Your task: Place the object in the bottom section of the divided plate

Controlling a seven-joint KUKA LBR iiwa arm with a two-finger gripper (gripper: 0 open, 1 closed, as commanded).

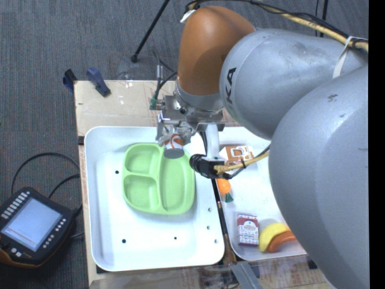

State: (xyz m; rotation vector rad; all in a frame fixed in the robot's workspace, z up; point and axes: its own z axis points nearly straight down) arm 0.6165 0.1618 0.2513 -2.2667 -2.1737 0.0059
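Two-finger metal gripper [172, 143] over far edge of light green divided plastic plate [159, 178] in left white bin [102, 221]; small orange-white object [175, 141] apparently between fingers.

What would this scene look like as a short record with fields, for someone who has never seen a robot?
arm: grey, orange band, reaching in from the right
gripper: over the top edge of the green divided plate, a small orange-and-white thing at its tip
plate location: left white bin
plate sections: three, nothing in them
right white bin: small red box, yellow and orange piece, small orange item, printed carton
beside the bench: handheld screen unit on the floor
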